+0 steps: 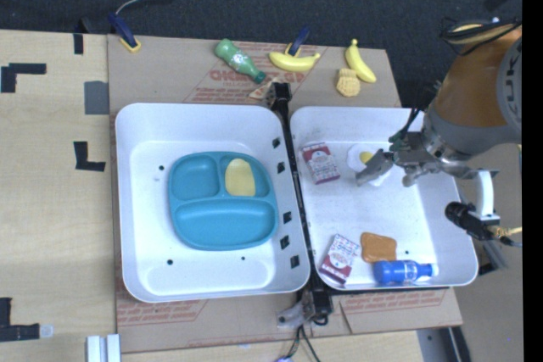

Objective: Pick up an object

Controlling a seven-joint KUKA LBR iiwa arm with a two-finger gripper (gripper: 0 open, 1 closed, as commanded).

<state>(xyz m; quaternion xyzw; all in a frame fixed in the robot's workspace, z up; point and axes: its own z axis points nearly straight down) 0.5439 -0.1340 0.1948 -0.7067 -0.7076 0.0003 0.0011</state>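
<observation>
My gripper (392, 174) hangs over the upper middle of the right bin (441, 225), open, with nothing between its fingers. Its left finger (370, 173) points toward a small white and yellow item (362, 156) just beside it. Left of that lies a red and white carton (320, 162). Along the bin's front sit a red and white packet (339, 257), an orange-brown slice (378, 247) and a blue bottle (404, 271) on its side.
The left bin (144, 140) holds a blue divided plate (223, 203) with a yellow item (240, 178) in one compartment. Behind the bins on the cardboard lie a green bottle (239, 60), two bananas (293, 60) (360, 62) and a small yellow piece (347, 83).
</observation>
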